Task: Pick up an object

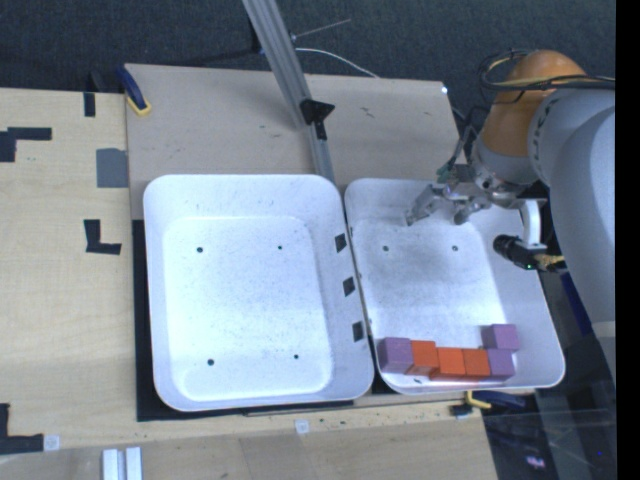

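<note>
Leftmost, the pale wooden tabletop (60, 298) carries a few dark tape marks and a grey square patch (112, 166) near the upper left of the frame, and a blue and yellow clamp (134, 92) sits at the corner of the board just above it. Next comes the left bin (245, 193), a shallow white tray with rounded corners and a speckled floor, taking up the middle left of the frame. A slanted aluminium bar (283, 53) runs down from the top centre and ends at the gap between the two trays, with a black bracket (316, 114) fixed on it. The right bin (430, 278) lies touching the left one along a seam marked by three small black clips (348, 285). Along its lower wall, in the lower right of the frame, sits a row of blocks: a purple block (397, 353) at the left end, then orange blocks (452, 360) beside it, then another purple block (500, 346) stacked at the right end, all touching or nearly so. The claw (437, 208) hangs over the upper part of the right bin, well apart from the blocks, with its fingers spread apart and nothing between them. Behind it, the grey arm (575, 168) with its orange band (530, 93) fills the upper right of the frame. A second clamp (485, 401) pokes out below the right bin's lower edge.
</note>
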Controlling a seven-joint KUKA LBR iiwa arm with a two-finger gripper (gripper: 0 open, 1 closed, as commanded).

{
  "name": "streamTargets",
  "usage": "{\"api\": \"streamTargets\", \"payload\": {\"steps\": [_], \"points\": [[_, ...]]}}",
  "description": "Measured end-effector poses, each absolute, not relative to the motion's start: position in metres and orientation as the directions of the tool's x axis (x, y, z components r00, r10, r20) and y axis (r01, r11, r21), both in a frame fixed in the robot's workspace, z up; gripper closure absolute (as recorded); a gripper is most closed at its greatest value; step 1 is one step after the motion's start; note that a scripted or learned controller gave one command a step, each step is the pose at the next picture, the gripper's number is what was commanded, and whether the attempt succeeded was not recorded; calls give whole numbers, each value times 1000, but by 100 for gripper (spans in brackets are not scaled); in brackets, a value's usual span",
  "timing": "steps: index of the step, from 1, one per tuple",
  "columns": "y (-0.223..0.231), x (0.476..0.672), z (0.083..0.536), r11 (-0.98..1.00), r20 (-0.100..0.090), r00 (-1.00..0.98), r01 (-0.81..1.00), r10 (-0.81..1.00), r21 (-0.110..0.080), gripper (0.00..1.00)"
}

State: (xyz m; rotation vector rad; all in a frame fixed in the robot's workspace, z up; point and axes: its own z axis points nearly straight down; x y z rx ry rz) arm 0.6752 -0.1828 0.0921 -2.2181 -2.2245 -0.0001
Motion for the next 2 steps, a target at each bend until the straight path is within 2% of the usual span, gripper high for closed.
{"api": "streamTargets", "payload": {"steps": [1, 2], "points": [[-201, 642, 92, -1, -2, 1, 1000, 1000, -3, 0], [-174, 641, 121, 4, 1, -4, 1000, 1000, 2, 0]]}}
